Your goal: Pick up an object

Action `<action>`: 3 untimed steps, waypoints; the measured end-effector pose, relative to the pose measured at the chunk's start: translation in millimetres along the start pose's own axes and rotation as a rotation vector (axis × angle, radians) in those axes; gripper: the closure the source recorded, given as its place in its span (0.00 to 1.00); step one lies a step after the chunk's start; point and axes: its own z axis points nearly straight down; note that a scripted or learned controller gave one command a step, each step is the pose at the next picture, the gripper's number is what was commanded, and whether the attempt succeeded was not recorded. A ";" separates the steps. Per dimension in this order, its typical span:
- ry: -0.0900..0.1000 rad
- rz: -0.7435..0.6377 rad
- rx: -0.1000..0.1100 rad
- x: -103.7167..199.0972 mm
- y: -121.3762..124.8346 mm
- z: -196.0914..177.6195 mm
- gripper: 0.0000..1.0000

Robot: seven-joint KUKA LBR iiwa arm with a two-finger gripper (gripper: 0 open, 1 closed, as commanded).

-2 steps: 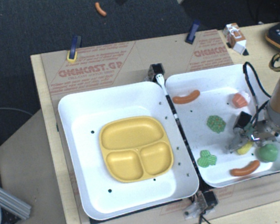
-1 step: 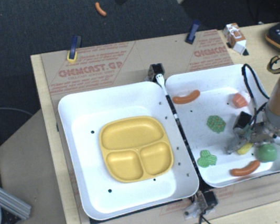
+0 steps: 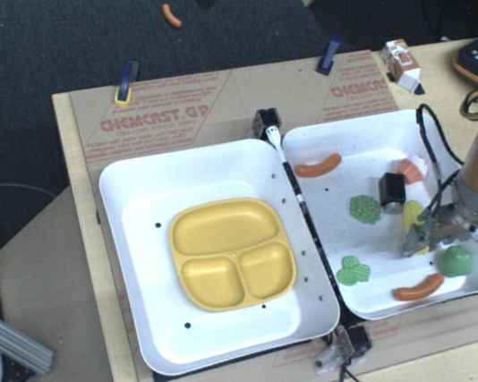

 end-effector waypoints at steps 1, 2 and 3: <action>-0.004 -0.001 -0.006 -2.0 -3.2 -43.5 1.00; -0.004 -0.002 -0.007 -3.9 -4.2 -86.6 1.00; -0.004 -0.003 -0.008 -4.5 -2.7 -133.0 1.00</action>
